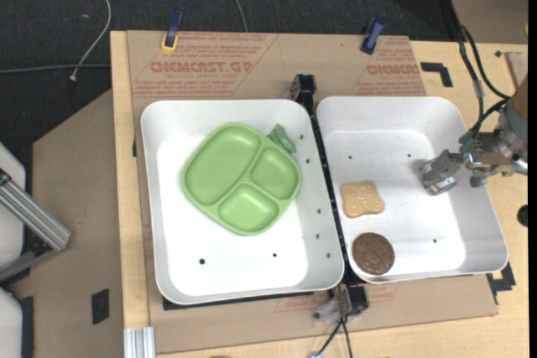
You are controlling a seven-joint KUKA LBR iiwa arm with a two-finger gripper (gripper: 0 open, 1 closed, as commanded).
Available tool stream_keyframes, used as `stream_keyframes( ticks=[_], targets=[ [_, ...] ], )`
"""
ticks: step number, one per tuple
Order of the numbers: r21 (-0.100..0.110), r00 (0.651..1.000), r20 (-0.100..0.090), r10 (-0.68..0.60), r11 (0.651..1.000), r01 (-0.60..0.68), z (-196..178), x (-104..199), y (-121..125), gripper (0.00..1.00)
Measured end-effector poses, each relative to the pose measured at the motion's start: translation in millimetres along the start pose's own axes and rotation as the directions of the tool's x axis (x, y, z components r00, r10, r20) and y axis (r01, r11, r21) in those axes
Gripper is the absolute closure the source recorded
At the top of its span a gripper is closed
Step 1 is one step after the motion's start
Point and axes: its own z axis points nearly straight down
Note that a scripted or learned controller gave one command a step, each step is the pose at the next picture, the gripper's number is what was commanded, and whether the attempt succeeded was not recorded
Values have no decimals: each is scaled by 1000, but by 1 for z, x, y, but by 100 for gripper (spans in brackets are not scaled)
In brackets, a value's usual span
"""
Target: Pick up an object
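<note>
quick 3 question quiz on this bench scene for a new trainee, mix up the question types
1. True or false: the green plate lies in the left bin.
2. Which food lies nearest the front rim of the right bin? A) the tan cracker B) the round brown cookie C) a banana
3. Fill in: the claw hangs over the ____ bin, apart from both foods.

Key
1. True; it has three compartments and sits in the left bin.
2. B; the cookie lies at the front left corner, the cracker just behind it.
3. right
</note>
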Motion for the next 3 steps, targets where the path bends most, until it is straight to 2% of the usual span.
stream_keyframes(
  ticks=[3],
  targets=[
    [5,1000,-3,1,1000,-1,138,0,-3,0]
  ],
)
